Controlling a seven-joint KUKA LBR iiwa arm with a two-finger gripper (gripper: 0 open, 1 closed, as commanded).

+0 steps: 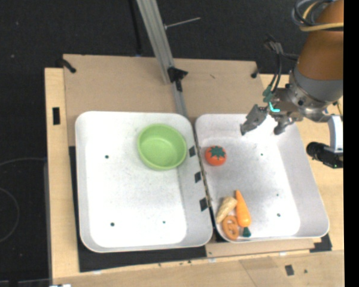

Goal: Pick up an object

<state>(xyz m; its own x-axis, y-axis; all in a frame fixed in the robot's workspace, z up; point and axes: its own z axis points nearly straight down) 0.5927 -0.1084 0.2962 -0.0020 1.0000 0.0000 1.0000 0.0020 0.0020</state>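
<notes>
Bowl (161,146) in left bin (96,178); tomato (215,155), carrot (242,208) in right bin (287,178); gripper (266,124) spread, holding nothing.

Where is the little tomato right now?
The tomato sits in the right bin, near its left wall, below-left of the claw.

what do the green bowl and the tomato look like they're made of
Green bowl: likely plastic, judging by its uniform lime colour, smooth moulded rim and soft sheen. Tomato: probably a plastic or rubber toy, with flat orange-red colour, a neat green stem cap and a small highlight. The view is too coarse to tell hard from soft.
</notes>
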